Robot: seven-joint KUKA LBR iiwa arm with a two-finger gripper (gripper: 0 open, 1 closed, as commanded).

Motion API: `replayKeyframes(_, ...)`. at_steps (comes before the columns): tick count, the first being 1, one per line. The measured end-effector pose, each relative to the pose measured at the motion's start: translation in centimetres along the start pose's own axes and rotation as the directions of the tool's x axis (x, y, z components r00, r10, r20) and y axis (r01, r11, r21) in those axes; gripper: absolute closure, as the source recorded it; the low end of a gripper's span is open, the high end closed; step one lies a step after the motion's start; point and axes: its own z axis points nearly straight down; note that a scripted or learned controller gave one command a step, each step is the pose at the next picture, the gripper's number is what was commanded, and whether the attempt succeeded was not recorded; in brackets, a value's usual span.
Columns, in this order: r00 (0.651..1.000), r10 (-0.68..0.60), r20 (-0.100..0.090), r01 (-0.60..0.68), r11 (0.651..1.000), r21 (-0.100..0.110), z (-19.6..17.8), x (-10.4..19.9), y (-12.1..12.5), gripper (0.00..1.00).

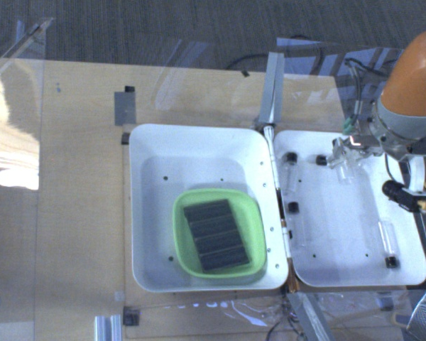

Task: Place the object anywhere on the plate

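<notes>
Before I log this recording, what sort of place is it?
Probably a robot lab bench: two shallow white plastic bins on a wooden tabletop, a grey-and-orange robot arm, and a green square plate holding a dark ridged block.

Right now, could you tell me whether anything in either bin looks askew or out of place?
Only slightly: the dark ridged block lies tilted on the green plate in the left bin, not square with its edges. It is already on the plate. Nothing looks spilled or broken. The right bin holds only small dark bits.
</notes>
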Motion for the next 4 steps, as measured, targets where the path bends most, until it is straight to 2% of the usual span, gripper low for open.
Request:
replayKeyframes(1,0.996,-0.085,-0.001,0.085,0.996,0.004,1.4,6.6,-4.9,1.0)
replayKeyframes(2,0.959,-0.284,-0.002,0.284,0.959,0.002,1.3,9.9,-7.2,1.0)
replayKeyframes(3,0.898,-0.44,-0.003,0.44,0.898,0.001,1.0,19.6,-8.1,1.0)
replayKeyframes(4,0.875,-0.485,-0.005,0.485,0.875,0.003,1.4,26.2,-11.0,1.0)
